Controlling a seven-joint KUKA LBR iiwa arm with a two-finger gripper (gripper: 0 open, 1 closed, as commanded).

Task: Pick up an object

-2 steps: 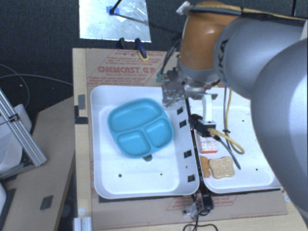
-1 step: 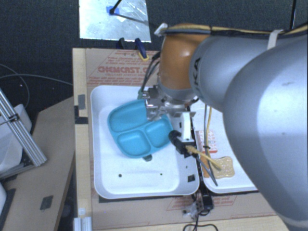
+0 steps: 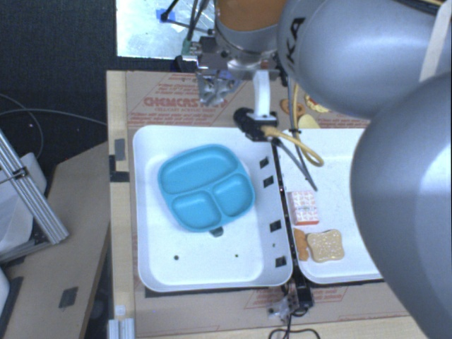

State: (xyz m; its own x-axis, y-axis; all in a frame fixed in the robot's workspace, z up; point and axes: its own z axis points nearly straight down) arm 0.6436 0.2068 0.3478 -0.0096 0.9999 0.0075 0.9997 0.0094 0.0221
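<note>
Grey arm links fill the right side of the camera view, closest to the lens. Beyond them the gripper hangs above the far rim of the left bin, over the cardboard bench top. Whether it is apart or together cannot be told; nothing is visible in it.

Candidate objects:
- Blue divided tray — lies flat, middle of the left bin.
- Toast-shaped piece and small pink-patterned box — right bin, near the divider.

Step in hand: approach — no grasp made yet. The next move likely calls for travel toward the near side and a descent onto a graspable edge; the tray's raised rim looks like the nearest option.
</note>
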